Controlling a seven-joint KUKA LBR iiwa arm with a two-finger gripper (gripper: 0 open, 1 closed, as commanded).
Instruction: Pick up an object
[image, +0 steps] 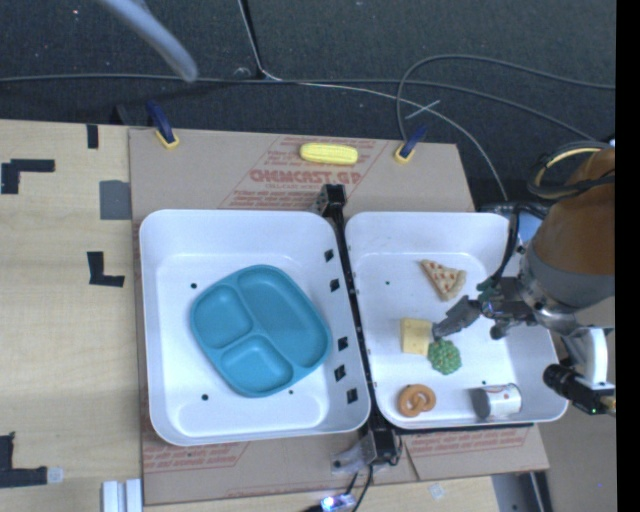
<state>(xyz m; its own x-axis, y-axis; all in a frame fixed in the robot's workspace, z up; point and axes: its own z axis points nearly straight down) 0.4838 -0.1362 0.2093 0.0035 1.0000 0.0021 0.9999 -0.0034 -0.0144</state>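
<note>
Brown cardboard (290, 180) covers the middle of a pale wooden bench (55, 290), with dark carpet and thin cables behind it; red printing on the cardboard's far strip is mostly too faint to read, though it seems to begin "CHEMCAST". A yellow toy corn cob (328, 153) lies on that strip, between two blue-and-yellow clamps (162, 127) that pin the sheet's far edge. Black tape marks sit on the wood to the left. Two white bins stand side by side, touching along a black-clipped seam. The left bin (160, 250) holds a blue divided plate (260, 329), set at a slant. The right bin (395, 235) holds a toy pizza slice (441, 277) toward the back, a yellow cheese block (415, 336) in the middle, a green broccoli floret (445, 356) touching the block's near right corner, a brown pretzel (416, 401) at the front and a small silver can (497, 401) lying on its side beside it. The gripper (447, 324) reaches in from the right, its dark tip just above the broccoli and beside the cheese; whether its fingers are apart or closed cannot be told, and nothing is visibly held.
</note>
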